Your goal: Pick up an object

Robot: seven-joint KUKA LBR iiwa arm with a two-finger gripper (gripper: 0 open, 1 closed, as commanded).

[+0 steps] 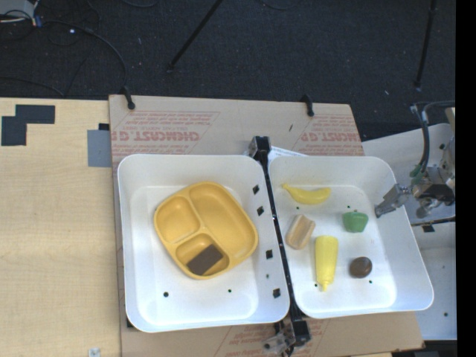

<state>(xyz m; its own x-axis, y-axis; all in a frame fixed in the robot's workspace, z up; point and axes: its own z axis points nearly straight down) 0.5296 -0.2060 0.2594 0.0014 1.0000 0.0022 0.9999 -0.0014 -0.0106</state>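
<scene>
Overall light: bright and even across the lower frame, from above.
White bins (141,199): near overexposed, walls washed pale, little surface detail.
Upper frame: dark floor (297,43), dim, cables barely readable.
Shadows: soft and short; faint one under the yellow tray (204,225) at its lower edge, small ones hugging the banana (306,194) and brown ball (361,267).
Glare: mild sheen on tray ridges and bin rims; no hard hotspots.
Sharpness: soft throughout, low resolution; print on cardboard (163,129) legible but fuzzy.
Right edge: hand (398,198) blurred and smeared, metal parts indistinct.
Colour: slightly cool cast on whites; wooden surface (52,236) warm, flat.
Distortion: edges nearly straight, slight slant only.
</scene>
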